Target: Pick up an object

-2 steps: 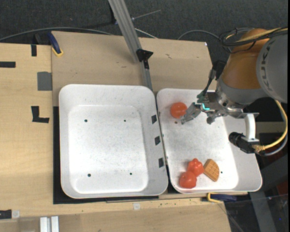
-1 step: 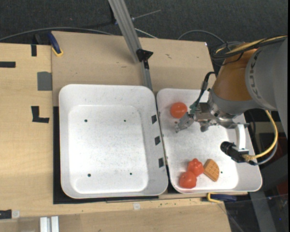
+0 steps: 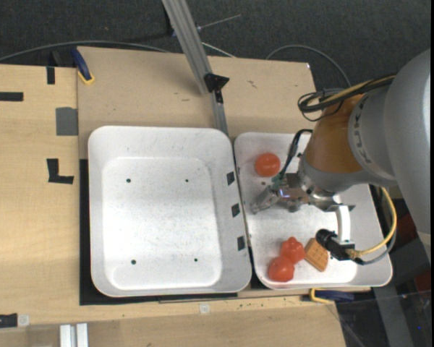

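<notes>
A tan bench on dark floor carries two white bins, the left bin beside the right bin. The arm reaches in from the right, its hand low over the right bin; whether it is spread I cannot tell. An orange ball lies just beyond it; two red pieces and a tan block sit near the front rim.

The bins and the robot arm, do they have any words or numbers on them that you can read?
No readable text anywhere.
Left bin: small dark dots, no letters.
Right bin: no writing; the toys in it bear no labels.
Arm: orange band, no readable brand or number.
Bench: black tape pieces, shapes and not letters.
</notes>
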